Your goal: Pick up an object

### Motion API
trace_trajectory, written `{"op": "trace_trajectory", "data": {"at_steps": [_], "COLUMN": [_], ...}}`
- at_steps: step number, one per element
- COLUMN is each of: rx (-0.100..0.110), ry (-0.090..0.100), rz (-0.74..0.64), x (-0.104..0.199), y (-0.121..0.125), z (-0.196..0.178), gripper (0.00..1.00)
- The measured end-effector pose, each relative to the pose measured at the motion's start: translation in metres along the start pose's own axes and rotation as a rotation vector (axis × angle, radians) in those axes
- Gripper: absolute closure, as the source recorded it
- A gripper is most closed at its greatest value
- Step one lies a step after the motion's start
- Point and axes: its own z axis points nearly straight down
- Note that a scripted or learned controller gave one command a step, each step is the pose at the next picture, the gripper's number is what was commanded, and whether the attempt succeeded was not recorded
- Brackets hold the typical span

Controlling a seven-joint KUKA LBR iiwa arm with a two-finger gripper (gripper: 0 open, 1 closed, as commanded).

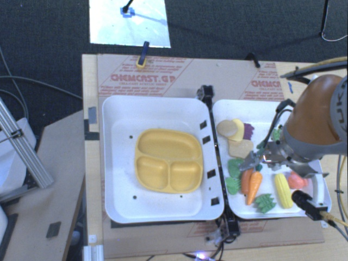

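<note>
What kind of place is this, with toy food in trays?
Most likely a robotics lab: a robot arm reaches over two white bins on a bench, one holding toy vegetables like a carrot, with loose cables around.

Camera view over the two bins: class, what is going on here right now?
A grey and orange robot arm reaches in from the right over the right bin, which holds toy food. Its gripper sits low, right above the carrot, with the corn cob and green leafy pieces nearby. Nothing looks lifted yet. The left bin holds a yellow divided plate.
</note>
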Motion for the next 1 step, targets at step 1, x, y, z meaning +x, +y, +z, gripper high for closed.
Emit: {"op": "trace_trajectory", "data": {"at_steps": [1], "rx": [0.000], "ry": [0.000], "rz": [0.000], "x": [0.0000], "y": [0.0000], "z": [0.0000], "gripper": [0.00]}}
